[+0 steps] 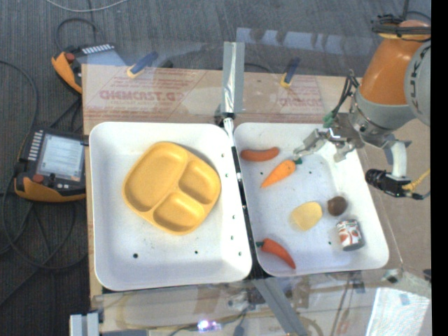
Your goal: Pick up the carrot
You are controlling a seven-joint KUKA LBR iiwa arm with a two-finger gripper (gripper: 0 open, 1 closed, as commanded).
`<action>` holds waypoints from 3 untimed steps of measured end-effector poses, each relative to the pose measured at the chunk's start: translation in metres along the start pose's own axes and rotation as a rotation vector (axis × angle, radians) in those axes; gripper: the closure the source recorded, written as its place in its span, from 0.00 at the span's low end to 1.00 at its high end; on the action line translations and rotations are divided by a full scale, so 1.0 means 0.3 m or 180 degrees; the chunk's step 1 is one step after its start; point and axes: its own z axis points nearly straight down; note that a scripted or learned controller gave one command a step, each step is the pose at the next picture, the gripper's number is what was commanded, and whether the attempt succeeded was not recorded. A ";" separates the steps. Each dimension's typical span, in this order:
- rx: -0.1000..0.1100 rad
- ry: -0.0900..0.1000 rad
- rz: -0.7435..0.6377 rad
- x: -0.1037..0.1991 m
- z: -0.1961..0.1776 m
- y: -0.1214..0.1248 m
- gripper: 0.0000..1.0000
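- Carrot (278, 173) lying in the right bin (374, 257), far-left area, leafy end pointing right toward the end effector (325, 144).
- End effector over the far edge of the right bin, fingers spread wide, gripping nothing, just right of the carrot top.
- Sausage (259, 154) just beyond the carrot.
- Potato slice (306, 215), brown ball (337, 205), can (349, 234) and red pepper (277, 252) nearer in the same bin.
- Yellow divided plate (172, 186) in the left bin (112, 257).
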 end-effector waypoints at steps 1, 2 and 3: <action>-0.0002 -0.0010 -0.0003 0.104 0.366 0.086 0.00; 0.0010 -0.0007 -0.0008 0.107 0.343 0.084 1.00; 0.0000 -0.0001 -0.0087 0.260 0.082 -0.036 1.00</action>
